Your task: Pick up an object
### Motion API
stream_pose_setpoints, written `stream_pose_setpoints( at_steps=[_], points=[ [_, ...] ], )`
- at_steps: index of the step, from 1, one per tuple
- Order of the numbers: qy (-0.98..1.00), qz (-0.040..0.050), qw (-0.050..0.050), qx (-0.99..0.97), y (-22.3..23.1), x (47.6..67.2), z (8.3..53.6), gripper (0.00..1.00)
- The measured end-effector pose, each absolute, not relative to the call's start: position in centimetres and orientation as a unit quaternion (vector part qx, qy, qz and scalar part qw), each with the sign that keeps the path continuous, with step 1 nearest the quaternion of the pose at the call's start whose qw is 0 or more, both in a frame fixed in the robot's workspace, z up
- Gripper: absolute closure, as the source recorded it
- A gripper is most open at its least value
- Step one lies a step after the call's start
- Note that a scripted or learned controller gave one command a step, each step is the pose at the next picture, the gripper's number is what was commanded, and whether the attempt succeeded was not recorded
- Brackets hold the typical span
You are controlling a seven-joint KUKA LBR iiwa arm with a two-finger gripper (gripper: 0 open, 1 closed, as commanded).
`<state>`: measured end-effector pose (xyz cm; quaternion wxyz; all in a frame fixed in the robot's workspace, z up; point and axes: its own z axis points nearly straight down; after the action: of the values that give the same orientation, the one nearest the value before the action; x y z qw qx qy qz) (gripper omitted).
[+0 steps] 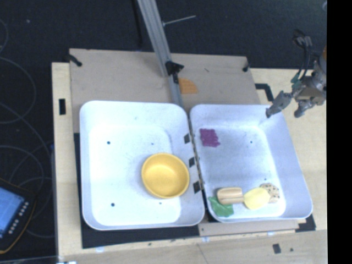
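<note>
The two-finger gripper (287,108) sits at the far right of the view, just over the top right corner of the right-hand shallow white bin (286,153). Its two dark fingers (275,104) are spread well apart w/ nothing between them, so it's wide and not holding anything. The wrist above it is partly cut off by the edge, so not much more to say abt the arm itself.

Stuff that could be picked: in the right bin, a flat purple patch-like piece (209,137) lies near the upper left, close to the divider btw the bins. Along the bottom edge of that bin there's a little cluster: a tan cylinder-shaped block (229,195), a yellow rounded lemon-like object (256,198) just beside it on the right, touching or nearly so, and a small speckled beige round thing (270,190) tucked up against the yellow one's upper right. A green flat leaf-ish piece (220,207) pokes out under the tan block at the bottom left corner. All of these are well apart from the gripper, which is up at the opposite end of the bin.

The left-hand shallow white bin (110,125) has a yellow round plastic bowl (164,175) sitting upright, toward its lower right, near the divider.

Behind the bins a grey metal rail (155,32) runs diagonally up, and a small orange tag (187,86) lies on the brown board by its base. Bottom left corner of the view: a handheld w/ blue screen (11,213) on the dark floor.
</note>
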<state>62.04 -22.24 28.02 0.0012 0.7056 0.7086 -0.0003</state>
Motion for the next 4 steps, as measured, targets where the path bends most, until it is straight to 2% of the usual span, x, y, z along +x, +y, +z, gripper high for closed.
stream_pose_setpoints(
  at_steps=[1,3,4],
  points=[
    [0.709,-0.0009,0.001,0.706,-22.3,62.0,28.0,0.0],
    [0.707,-0.0019,0.0,0.707,-22.1,61.6,19.6,0.0],
    [0.706,-0.0022,-0.001,0.708,-21.7,61.3,13.4,0.0]
  ],
)
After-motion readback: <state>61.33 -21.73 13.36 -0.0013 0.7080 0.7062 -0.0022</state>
